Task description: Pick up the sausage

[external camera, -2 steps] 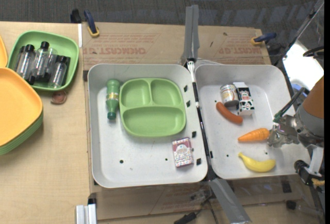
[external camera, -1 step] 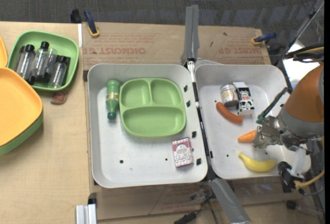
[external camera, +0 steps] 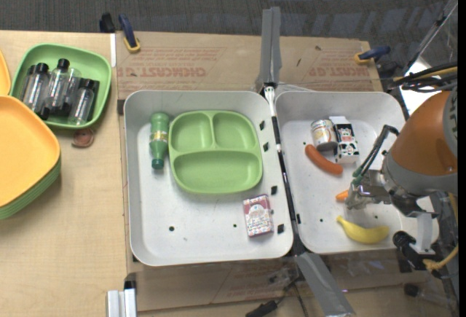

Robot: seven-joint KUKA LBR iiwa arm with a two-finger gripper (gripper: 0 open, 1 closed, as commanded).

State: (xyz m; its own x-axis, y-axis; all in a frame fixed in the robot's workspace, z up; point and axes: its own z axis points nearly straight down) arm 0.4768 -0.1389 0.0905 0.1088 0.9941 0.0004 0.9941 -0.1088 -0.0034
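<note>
Inside the right bin (external camera: pixel 309 235), the sausage (external camera: pixel 323 160) lies slantwise just below a can (external camera: pixel 322 134) and a small box (external camera: pixel 346 139). Near it, the tool (external camera: pixel 358 195) hovers above a banana (external camera: pixel 362 231); whether it is spread or pressed together cannot be told.

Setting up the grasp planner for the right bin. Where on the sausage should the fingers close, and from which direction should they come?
Probably grip the sausage at mid-length, coming straight down, fingers closing across its narrow width. It lies flat and slanted from upper left to lower right. Its upper end sits close to the can and small box, so the middle and lower part offer more room.
</note>
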